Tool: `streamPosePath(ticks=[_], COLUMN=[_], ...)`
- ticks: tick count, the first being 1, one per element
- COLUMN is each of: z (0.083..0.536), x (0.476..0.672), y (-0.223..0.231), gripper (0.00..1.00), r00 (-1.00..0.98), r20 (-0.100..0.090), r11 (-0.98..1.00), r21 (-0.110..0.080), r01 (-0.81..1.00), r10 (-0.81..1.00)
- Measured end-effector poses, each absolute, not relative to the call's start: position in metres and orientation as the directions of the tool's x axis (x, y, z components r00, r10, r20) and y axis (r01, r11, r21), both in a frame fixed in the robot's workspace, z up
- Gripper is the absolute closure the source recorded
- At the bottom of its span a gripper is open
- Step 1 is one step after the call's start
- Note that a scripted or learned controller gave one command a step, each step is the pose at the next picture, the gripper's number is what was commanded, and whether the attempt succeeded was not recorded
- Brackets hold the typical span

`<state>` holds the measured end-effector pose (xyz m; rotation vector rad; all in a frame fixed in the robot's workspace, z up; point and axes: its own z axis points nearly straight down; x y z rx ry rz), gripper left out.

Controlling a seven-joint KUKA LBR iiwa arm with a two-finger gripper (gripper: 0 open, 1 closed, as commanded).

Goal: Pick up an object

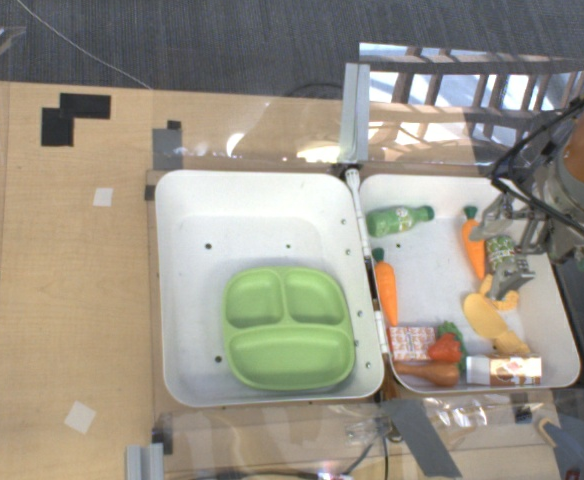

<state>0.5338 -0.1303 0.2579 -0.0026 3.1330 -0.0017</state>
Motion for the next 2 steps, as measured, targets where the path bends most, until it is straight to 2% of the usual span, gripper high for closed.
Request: streamPosePath(ticks=[1,2], z=[0.099,0.088], x=[0.557,0.66], y=[-0.136,-0.127], gripper=[0.0,0.0], r00=[-0.998,-0.975], r20=[-0.014,0.011], r11=[0.998,0.975], r21=[-0.003,-0.002], r01=[-0.063,-0.22], r10=[-0.063,-0.22])
